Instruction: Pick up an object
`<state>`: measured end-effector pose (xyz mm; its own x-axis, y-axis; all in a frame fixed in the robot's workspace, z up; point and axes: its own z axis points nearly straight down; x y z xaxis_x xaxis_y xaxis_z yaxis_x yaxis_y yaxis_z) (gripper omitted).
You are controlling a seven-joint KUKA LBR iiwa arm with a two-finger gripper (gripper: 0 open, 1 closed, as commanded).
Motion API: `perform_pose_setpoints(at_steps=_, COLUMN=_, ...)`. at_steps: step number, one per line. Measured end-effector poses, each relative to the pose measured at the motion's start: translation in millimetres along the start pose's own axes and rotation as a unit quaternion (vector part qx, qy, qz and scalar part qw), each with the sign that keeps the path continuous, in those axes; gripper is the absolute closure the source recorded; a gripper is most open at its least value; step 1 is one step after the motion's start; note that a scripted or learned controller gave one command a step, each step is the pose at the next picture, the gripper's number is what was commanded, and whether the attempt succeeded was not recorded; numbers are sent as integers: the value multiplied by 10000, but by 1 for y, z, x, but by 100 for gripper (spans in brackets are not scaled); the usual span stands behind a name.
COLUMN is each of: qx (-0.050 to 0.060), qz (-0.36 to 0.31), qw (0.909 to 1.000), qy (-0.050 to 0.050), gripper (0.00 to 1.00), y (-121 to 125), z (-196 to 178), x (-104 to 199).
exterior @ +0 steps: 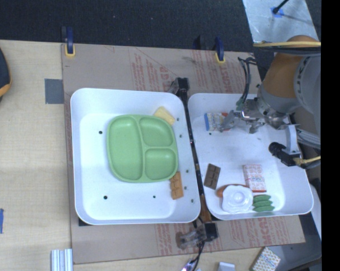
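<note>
The gripper [244, 121], its opening impossible to judge, hovered near the right bin's [305, 205] far edge beside a small packet [215, 121], likely light and crinkly, best pinched across its middle.

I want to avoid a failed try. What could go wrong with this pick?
The end effector is above the right bin's far part, beside a small packet; it may slide away flat. Most other things crowd the near edge: white cup, green item, red-white box. A pick there may disturb neighbours.
</note>
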<state>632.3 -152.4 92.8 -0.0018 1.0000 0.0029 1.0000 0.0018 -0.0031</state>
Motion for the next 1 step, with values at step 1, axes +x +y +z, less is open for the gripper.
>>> perform_pose_setpoints(at_steps=1, qx=-41, qz=0, qw=10000, qy=-32, gripper=0, y=26, z=-3, x=-62)
